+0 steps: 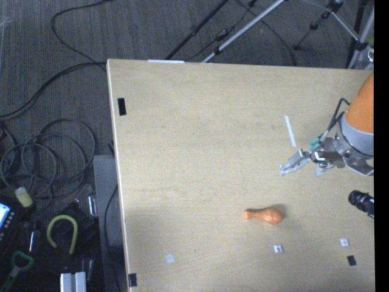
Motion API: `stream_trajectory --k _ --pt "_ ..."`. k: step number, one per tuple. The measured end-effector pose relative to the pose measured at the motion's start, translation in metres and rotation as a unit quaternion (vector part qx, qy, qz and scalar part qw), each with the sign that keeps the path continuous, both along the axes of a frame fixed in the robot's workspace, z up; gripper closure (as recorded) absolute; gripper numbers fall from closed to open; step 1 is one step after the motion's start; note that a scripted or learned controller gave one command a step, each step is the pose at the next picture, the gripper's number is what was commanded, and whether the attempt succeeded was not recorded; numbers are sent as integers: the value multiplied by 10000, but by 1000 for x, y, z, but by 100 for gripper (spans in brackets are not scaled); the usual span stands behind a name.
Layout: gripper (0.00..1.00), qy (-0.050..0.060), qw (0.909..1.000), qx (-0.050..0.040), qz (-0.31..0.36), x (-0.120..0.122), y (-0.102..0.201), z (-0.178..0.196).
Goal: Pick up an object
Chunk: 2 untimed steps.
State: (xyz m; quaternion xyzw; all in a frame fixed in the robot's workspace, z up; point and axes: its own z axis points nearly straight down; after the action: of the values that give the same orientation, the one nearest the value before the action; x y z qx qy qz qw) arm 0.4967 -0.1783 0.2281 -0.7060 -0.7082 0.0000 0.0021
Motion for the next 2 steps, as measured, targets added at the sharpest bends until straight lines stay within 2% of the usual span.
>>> stream_trajectory --k 1,2 --pt "0 5 9998 -29 177 77 -46 -71" --pt "0 -2 9986 -37 536 144 -46 -132"
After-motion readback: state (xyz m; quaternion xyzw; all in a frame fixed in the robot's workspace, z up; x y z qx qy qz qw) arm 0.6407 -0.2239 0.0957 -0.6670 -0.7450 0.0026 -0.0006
